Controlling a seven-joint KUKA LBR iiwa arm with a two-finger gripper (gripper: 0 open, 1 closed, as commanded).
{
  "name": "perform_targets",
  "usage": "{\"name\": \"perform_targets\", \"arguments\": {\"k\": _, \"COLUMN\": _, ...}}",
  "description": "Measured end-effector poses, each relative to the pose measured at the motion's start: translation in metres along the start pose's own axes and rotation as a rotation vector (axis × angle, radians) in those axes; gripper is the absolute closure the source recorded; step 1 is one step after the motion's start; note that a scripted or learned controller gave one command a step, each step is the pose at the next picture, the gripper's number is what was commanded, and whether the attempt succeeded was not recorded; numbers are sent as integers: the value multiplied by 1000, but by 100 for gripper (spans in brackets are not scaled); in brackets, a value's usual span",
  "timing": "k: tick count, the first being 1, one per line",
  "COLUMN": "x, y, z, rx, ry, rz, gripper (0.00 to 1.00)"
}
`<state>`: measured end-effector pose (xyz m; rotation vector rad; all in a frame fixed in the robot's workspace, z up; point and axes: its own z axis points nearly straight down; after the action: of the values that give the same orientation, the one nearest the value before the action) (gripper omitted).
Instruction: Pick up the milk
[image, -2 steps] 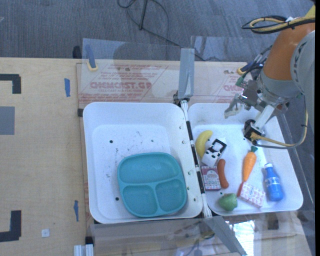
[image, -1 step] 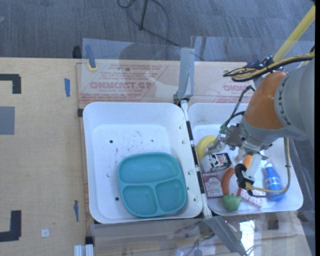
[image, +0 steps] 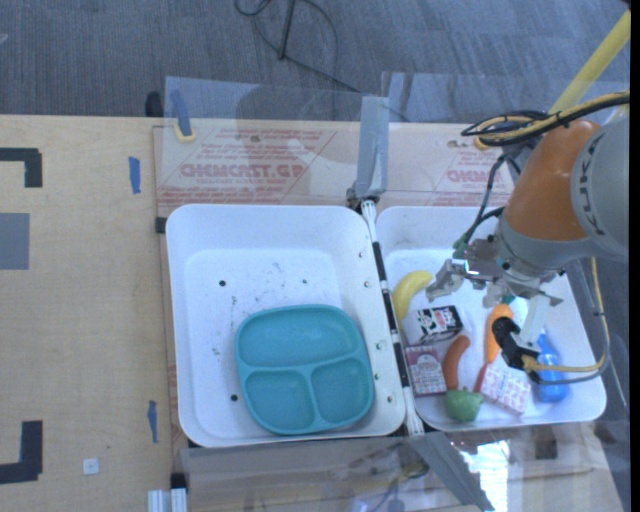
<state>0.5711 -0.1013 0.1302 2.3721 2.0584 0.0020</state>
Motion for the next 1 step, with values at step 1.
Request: {"name": "perform_targets", "arguments": {"k": 1, "x": 6, "y": -24, "z": 42, "rx": -9, "ry": 0, "rz": -35, "gripper": 0}}
